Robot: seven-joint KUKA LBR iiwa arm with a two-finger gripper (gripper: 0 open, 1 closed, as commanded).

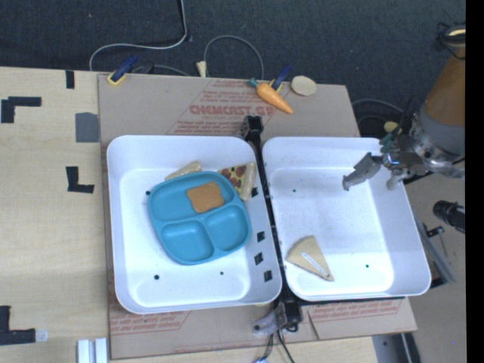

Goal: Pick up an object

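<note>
Nearest, a sandwich wedge (309,257) lies in the right bin (401,225); the tool (374,174) hangs open, holding nothing.

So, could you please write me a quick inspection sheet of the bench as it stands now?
Surface: cardboard sheet on a wooden bench, bearing the left bin and the right bin side by side.
Job's things: blue divided tray in left bin, brown patty on it, pizza slice tucked behind; sandwich wedge in right bin.
Clutter: toy carrot and pale disc on the cardboard behind the bins.
Grippers: gripper over right bin's far right part, holding nothing visible.
Cables: white cable looping on dark floor.
Surroundings: black tape marks on bench.
</note>
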